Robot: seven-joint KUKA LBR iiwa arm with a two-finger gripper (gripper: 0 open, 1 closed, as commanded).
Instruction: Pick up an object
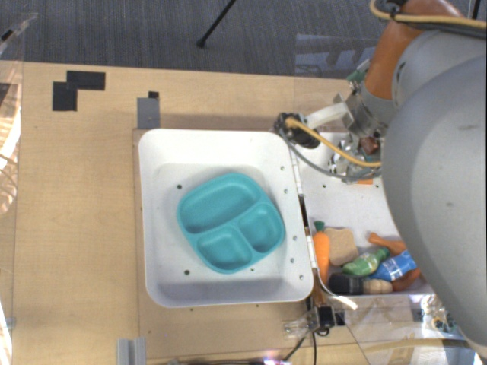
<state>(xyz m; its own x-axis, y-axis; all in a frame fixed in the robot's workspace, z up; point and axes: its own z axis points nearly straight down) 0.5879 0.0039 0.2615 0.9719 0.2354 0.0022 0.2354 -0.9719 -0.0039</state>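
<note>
1. Carrot (322, 254): lay in the right bin (346, 204) against its left wall, near the front corner; long axis ran front to back, green end toward the back.
2. Other toy foods: heaped just beside it along the front edge.
3. Teal divided plate (230, 221): lay mid left bin (163, 204).
4. Claw (358, 154): stood over the right bin's back edge, well apart from the carrot; whether open or shut could not be told.

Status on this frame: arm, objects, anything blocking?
Gripper low over right bin, grip unclear. Carrot and other objects heaped near corner. Teal tray in left bin.
</note>
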